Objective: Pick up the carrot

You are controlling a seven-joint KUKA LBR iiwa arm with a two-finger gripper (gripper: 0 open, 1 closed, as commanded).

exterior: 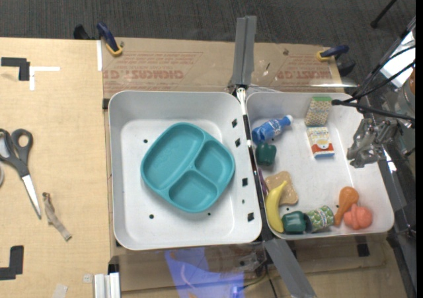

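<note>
A: What's the carrot (346,201) like?
B: Small, orange, knobby-topped, lying in the right bin's (380,181) near corner, touching a pink lumpy thing (360,217).
A: And the gripper (365,147)?
B: Metal clutter at the far right rim; can't tell its grip.

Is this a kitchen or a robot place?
Probably a robot test bench, not a kitchen: two white bins sit side by side, clamps hold cardboard down, and a gripper hangs above toy food like the carrot.
</note>
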